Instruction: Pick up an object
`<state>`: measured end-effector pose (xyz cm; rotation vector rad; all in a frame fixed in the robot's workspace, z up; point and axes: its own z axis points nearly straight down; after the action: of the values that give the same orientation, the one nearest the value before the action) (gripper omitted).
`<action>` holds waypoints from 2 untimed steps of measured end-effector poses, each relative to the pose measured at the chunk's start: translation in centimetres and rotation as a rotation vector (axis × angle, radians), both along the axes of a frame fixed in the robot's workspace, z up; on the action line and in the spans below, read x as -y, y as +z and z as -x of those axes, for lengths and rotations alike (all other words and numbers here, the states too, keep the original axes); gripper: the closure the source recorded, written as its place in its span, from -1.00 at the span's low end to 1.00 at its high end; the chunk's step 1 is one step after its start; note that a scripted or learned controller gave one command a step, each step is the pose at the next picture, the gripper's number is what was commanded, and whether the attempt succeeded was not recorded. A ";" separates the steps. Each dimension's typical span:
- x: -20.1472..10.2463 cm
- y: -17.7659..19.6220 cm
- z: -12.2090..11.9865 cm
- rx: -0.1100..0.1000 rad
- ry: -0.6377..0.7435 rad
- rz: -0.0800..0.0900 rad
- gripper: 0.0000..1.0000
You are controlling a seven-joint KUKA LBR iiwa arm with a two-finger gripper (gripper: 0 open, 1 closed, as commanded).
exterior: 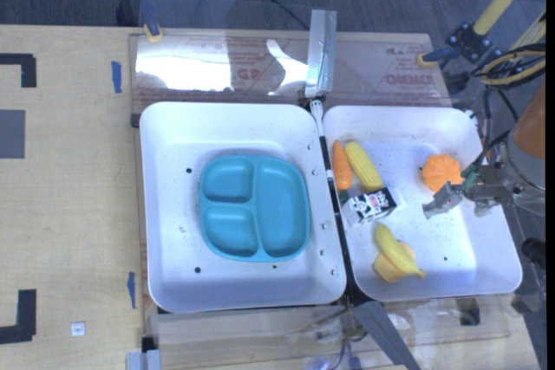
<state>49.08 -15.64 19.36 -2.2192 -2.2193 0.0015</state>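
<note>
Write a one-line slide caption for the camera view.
Claw low in right bin beside orange toy; corn, carrot, banana nearby; blue tray in left bin.

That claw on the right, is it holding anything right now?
Gripper: over the right bin, beside the orange toy; nothing visibly held, open or shut cannot be told.

Two bins sit side by side. The left bin has a tray in it. The gripper is in the right bin. A pumpkin sits just behind it. A banana, a small carton and a corn cob lie to its left.
</note>
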 end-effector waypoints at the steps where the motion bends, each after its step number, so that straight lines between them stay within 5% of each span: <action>1: 4.5 -9.5 -5.7 -0.004 -0.091 -0.006 -1.00; 2: 4.7 -10.5 -11.6 0.009 -0.079 -0.014 -1.00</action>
<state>60.73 -20.38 8.87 -2.3025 -2.1269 -0.0246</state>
